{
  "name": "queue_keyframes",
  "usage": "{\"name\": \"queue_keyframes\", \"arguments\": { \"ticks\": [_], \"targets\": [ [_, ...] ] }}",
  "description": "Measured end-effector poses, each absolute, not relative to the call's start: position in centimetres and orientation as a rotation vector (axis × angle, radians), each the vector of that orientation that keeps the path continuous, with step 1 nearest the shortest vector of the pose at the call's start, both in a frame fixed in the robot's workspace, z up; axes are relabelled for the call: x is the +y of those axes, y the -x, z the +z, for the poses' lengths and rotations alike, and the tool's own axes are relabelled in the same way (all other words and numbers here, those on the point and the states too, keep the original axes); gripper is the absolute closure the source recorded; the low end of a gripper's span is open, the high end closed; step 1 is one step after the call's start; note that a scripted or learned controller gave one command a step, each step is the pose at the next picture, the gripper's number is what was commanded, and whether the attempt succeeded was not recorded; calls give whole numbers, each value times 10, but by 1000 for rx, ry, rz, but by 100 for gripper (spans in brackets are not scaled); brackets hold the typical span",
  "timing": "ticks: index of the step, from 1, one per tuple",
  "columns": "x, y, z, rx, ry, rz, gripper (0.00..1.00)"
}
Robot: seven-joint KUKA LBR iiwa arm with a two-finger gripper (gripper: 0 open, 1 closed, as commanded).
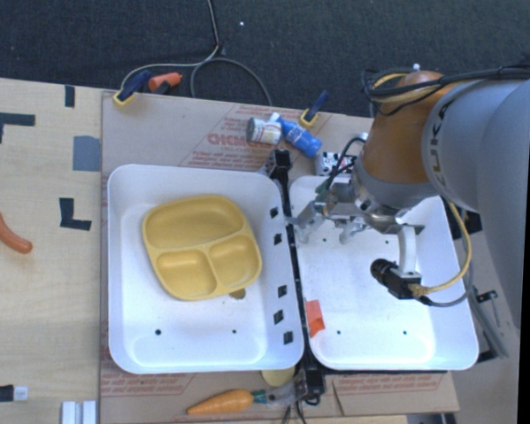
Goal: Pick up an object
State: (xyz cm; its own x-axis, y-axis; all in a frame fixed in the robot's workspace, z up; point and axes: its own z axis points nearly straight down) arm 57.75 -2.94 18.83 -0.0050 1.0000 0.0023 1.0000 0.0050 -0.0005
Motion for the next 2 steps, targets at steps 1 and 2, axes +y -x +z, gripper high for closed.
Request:
{"name": "queue_keyframes", "arguments": {
  "ticks": [1, 2],
  "targets": [
    [-118, -591, 105, -2212, 2227, 12, 0],
    [-94, -671, 94, -2228, 2218, -4, 0]
  ]
}}
